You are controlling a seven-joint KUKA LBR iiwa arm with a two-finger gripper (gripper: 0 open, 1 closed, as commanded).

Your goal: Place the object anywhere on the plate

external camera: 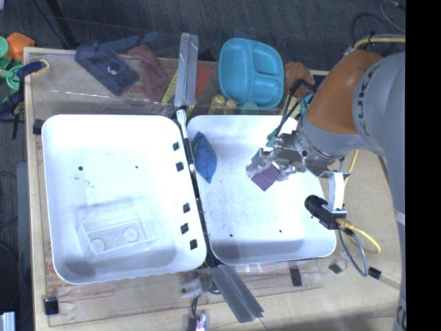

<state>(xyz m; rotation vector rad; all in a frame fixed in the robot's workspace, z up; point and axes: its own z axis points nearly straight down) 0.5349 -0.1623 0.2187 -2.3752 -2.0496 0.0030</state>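
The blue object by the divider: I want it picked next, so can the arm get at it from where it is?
Probably yes: the blue object lies uncovered in the right bin, open floor between it and the end effector.

Lighting over my bench is pretty harsh. The left bin (103, 185) is blown out nearly pure white, so the clear tray (114, 233) in it barely reads. The right bin (241, 219) is bright too, though its speckles still show. Floor around the bench goes dark and grainy. Soft shadows sit under my arm (358, 109). Overall a bit soft, fine detail smeared, no obvious edge warping.
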